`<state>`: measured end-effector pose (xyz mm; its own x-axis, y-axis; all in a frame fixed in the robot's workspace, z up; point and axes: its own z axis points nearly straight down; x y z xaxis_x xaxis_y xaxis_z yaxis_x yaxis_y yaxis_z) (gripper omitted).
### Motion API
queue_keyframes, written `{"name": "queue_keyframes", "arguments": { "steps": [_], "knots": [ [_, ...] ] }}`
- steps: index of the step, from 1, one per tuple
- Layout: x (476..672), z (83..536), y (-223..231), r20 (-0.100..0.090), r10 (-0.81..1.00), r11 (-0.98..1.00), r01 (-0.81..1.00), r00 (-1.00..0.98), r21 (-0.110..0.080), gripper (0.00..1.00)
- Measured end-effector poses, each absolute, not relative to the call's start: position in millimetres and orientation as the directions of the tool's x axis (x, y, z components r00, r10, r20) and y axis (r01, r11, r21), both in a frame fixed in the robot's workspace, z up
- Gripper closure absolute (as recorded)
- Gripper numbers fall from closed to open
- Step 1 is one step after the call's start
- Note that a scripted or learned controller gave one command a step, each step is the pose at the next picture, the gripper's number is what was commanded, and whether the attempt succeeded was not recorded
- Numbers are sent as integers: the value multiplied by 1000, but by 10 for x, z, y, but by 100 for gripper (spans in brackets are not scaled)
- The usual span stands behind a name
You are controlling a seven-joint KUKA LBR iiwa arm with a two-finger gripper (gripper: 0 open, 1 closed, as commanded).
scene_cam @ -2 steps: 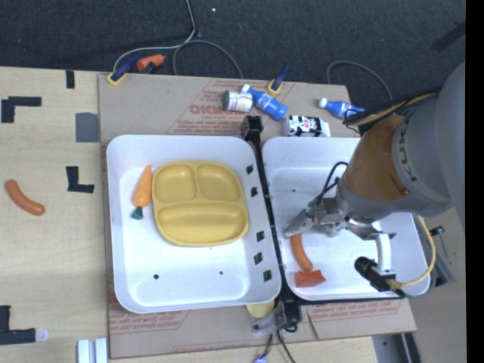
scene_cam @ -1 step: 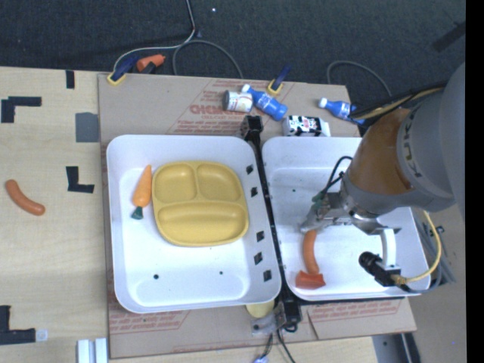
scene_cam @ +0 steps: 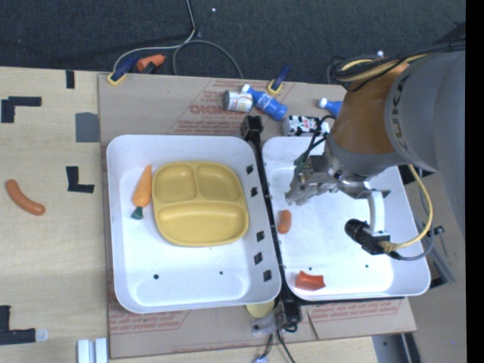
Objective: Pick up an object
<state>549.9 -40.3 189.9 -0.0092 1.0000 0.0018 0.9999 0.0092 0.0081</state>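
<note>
wooden bench [scene_cam: 45,278] with brown cardboard carries two shallow white bins side by side, and dark cloth lies behind them.

from the one camera view, the claw [scene_cam: 302,189] hangs over the upper left part of the right bin [scene_cam: 401,278], close to the wall between the bins. whether it is open or shut i cannot tell, because the grey metal parts are seen from above and are not clear; nothing can be seen held in it.

the nearest thing to pick is a small orange sausage [scene_cam: 284,221]. it lies on the bin floor just below the claw and slightly to its left, apart from it, with its long axis about up and down in the picture. a red-orange piece [scene_cam: 308,280] lies further below the claw, near the front rim. well to the left of the claw, in the left bin [scene_cam: 128,278], are a yellow divided plate [scene_cam: 200,203] and a toy carrot [scene_cam: 141,187].

the arm [scene_cam: 378,119] reaches in from the right and bends down over the right bin, its wrist pointing to the bin floor. i judge the next move needs a short shift toward the sausage before descending.
</note>
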Motion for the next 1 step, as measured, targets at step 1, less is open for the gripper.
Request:
{"name": "queue_keyframes", "arguments": {
  "steps": [1],
  "knots": [
    [5473,1840,-449,0,1000,2,1000,-2,-1,0]
  ]
}}
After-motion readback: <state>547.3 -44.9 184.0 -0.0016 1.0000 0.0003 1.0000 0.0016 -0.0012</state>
